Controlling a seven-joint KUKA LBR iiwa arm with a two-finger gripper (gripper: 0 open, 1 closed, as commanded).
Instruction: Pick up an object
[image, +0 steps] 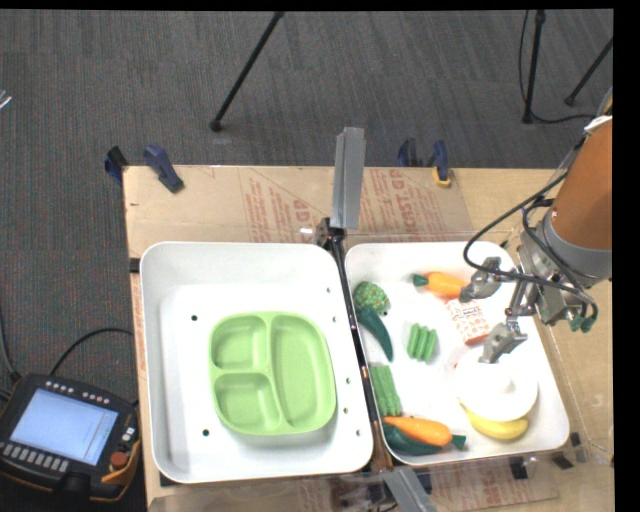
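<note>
You have two white bins side by side on the bench: the left bin (160, 300) carries a green divided plate (271, 373), and the right bin (553, 400) holds the toy food. The arm (585, 205) reaches in from the right, and its gripper (493, 312) hangs above the right bin with its two fingers spread apart and nothing between them. Just below it you see a white bowl (497, 393) resting against a banana (498, 427). A small red-and-white carton (467, 322) lies between the fingers' reach and a carrot (441, 285). Further left sit green beans (422, 343), broccoli (370, 297) and a second carrot (423, 431).
</note>
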